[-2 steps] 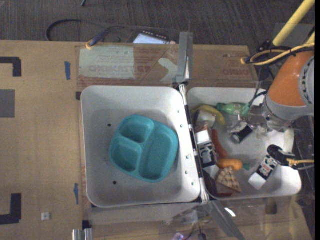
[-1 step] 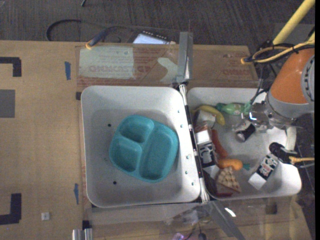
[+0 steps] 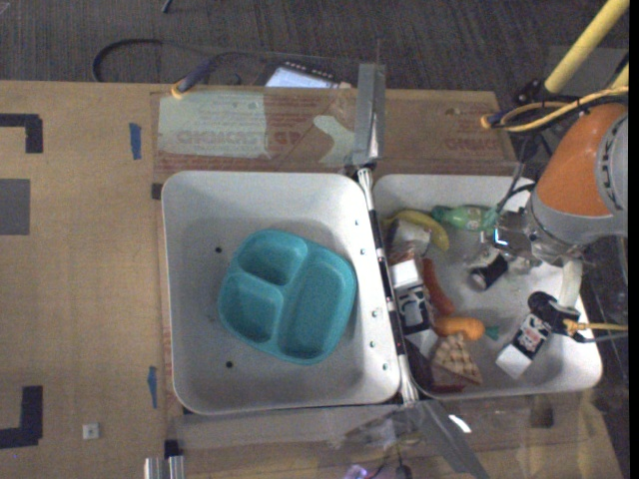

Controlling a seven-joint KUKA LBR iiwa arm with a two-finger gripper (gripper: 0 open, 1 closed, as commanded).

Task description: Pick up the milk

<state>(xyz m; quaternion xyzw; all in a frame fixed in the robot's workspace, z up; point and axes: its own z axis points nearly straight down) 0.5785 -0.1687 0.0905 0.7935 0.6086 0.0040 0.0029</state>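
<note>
At the near edge of the right-hand shallow white bin (image 3: 584, 362) lies a triangular slice of pizza (image 3: 457, 358), and just right of it a small black-and-white milk carton (image 3: 526, 339) rests tilted on the bin floor, its white base toward the near side. Slightly farther in, a small orange carrot-like piece (image 3: 460, 327) lies beside the pizza, and a black-and-white rectangular box (image 3: 410, 300) stands against the divider between the bins, with a reddish sausage-shaped item (image 3: 435, 285) alongside it. In the left-hand white bin (image 3: 190, 218) sits a teal plastic plate with three compartments (image 3: 289, 294), near its middle. Farther back in the right bin, the tool (image 3: 491, 267) hangs low over the bin floor, well apart from the milk carton and to its far left; whether it is released or clenched cannot be told, and nothing is seen between its tips. The grey arm with its orange band (image 3: 589, 173) reaches in from the right. At the far end of the right bin lie a yellow banana (image 3: 424, 224) and a pale green bottle-like object (image 3: 461, 214). Beyond the bins, flattened cardboard (image 3: 250, 126) covers the brown counter (image 3: 80, 267).
</note>
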